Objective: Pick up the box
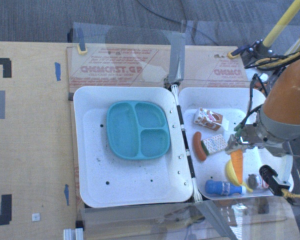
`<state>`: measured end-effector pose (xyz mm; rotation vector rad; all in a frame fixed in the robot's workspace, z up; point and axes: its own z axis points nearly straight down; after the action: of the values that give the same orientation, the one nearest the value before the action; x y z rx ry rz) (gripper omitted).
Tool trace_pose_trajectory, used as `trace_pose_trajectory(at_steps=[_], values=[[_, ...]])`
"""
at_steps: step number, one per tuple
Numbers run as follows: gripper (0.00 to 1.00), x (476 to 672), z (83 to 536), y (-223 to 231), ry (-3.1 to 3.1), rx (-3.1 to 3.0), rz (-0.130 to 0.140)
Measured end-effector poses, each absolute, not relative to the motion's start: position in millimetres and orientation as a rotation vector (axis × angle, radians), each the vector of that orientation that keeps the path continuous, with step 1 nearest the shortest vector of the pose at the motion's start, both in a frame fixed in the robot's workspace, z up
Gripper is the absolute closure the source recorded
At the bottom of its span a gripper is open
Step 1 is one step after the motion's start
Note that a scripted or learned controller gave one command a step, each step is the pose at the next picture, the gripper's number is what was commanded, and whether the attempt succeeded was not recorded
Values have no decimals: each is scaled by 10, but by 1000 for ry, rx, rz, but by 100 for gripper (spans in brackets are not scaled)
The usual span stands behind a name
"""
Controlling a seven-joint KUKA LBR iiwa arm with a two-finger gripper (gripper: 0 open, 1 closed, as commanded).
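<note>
The box (208, 118) is a small white carton with a red and brown print. It lies tilted in the upper left of the right bin (225, 95). My gripper (237, 140) hangs low over the middle of that bin, to the right of the box and nearer the front, apart from it. It sits just off the right end of a checkered packet (214, 144) and above the top of an orange carrot (236, 164). Nothing shows in its grip.
A red sausage (199, 146) lies left of the checkered packet. A yellow banana (230, 173) and a blue bottle (222, 187) lie near the right bin's front wall. The left bin (90, 149) holds a teal divided plate (138, 130).
</note>
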<state>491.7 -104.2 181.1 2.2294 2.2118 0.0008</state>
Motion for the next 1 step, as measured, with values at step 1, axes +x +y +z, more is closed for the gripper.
trace_pose_trajectory(at_steps=[1], values=[[100, 4794, 1761, -1122, 2288, 2155, -1]])
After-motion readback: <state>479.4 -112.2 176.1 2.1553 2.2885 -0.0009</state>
